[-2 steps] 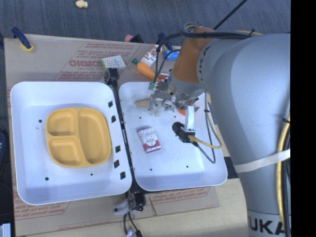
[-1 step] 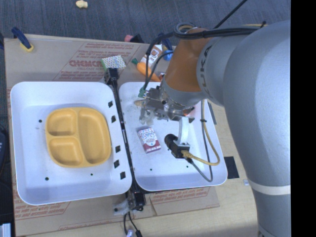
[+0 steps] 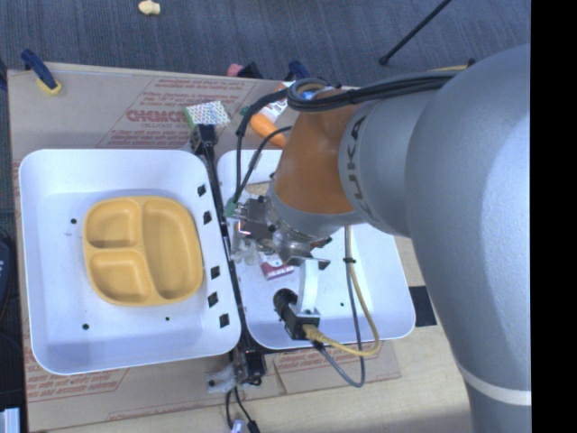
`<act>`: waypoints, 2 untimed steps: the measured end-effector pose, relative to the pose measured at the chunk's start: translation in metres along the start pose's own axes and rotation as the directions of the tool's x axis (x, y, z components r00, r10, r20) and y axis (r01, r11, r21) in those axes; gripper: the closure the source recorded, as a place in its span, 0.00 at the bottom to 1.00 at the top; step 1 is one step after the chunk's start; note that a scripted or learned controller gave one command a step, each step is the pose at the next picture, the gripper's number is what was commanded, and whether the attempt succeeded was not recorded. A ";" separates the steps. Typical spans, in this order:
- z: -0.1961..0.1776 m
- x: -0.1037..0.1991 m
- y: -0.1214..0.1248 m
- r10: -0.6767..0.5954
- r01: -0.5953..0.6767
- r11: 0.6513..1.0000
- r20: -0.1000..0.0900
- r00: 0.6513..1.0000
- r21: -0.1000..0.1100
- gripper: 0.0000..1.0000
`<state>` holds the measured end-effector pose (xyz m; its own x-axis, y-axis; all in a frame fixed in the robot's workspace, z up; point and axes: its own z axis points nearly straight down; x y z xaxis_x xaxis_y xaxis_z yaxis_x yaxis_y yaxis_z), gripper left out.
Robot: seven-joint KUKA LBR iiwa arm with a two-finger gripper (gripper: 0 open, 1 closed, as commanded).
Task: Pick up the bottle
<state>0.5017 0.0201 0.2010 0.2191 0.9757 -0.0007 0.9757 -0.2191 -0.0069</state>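
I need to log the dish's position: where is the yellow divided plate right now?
The yellow divided plate lies in the left white bin, near its middle.

A large grey robot arm (image 3: 469,197) reached in from the right side of the camera view, its bulk covering much of that side. Above the wrist sat a wide orange band (image 3: 311,161) marked with dark lettering. The arm pointed steeply downward, so the wrist's metal housing faced the surface below. The two-finger gripper (image 3: 257,237) lay mostly hidden beneath the wrist. Black and yellow cables looped from the wrist.
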 end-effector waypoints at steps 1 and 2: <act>-0.052 -0.042 -0.017 -0.352 0.352 0.936 0.002 0.936 -0.005 1.00; 0.010 -0.018 -0.022 -0.536 0.536 0.844 0.001 0.844 -0.001 1.00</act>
<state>0.4757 0.0070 0.1911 -0.3376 0.9413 0.0020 0.9413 0.3376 -0.0048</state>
